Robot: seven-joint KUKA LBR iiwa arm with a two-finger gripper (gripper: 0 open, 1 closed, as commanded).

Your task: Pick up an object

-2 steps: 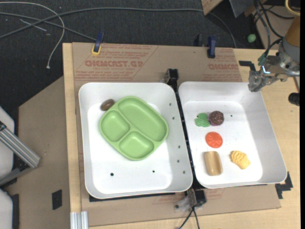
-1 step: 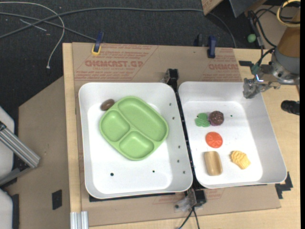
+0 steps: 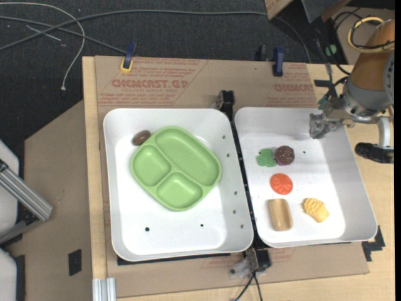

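You have five small things to choose from, all lying loose on the floor of the right bin (image 3: pixel 351 168), below and to the left of the claw (image 3: pixel 318 128): a green leafy piece (image 3: pixel 266 158) touching a dark purple round piece (image 3: pixel 285 155), an orange round piece (image 3: pixel 281 184) under them, then a tan loaf-shaped piece (image 3: pixel 280 214) and a yellow piece (image 3: pixel 316 209) farthest from the claw. None of them sits in the claw, so by the look of it the pick is not yet done. The claw hangs over the upper part of that bin, near its back rim, apart from every piece; you cannot tell from here how it is set. What is left, as you can judge, is nearly everything: choose a piece, come down on it, close and lift. Far off to the claw's left, the other bin (image 3: pixel 119 187) carries a green divided tray (image 3: pixel 176 167) and a small brown thing (image 3: pixel 141 137) beside it
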